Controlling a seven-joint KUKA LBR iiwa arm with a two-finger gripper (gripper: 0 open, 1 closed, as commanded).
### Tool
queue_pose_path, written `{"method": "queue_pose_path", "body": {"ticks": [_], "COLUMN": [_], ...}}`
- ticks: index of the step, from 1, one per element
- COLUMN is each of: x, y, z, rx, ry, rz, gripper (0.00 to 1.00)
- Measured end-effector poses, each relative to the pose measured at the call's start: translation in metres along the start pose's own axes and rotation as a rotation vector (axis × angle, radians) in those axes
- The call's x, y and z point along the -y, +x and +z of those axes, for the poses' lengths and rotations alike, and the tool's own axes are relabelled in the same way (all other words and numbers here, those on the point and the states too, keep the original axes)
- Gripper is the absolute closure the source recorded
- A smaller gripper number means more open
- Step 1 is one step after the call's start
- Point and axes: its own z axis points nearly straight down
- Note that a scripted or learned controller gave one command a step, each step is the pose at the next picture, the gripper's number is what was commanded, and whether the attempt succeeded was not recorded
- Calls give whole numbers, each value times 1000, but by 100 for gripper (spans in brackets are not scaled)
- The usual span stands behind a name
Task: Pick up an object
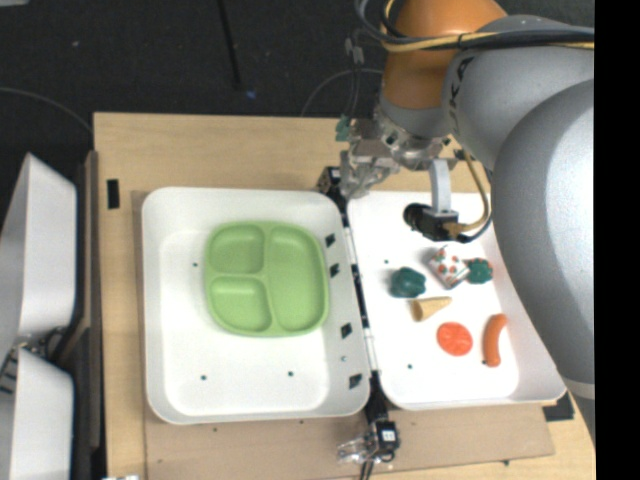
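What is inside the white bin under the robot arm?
The bin holds a dark green lump, a white-and-red block, a teal piece, a tan wedge, a red round piece and an orange sausage. The grey arm covers its right edge, so anything there is hidden.

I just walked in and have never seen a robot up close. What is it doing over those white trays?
A grey robot arm reaches in from the right, with its gripper hovering at the far edge where the two bins meet. The left bin holds a green divided plate. The right bin holds small toys, including a sausage, a red ball and a tan cone. All of them lie in the bin, so nothing looks picked up yet.
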Motion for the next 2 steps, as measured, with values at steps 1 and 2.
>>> {"method": "queue_pose_path", "body": {"ticks": [1, 2], "x": [-10, -10], "y": [56, 75], "z": [4, -5], "rx": [-1, 0], "ry": [0, 0], "rz": [-1, 2], "gripper": [100, 100]}}
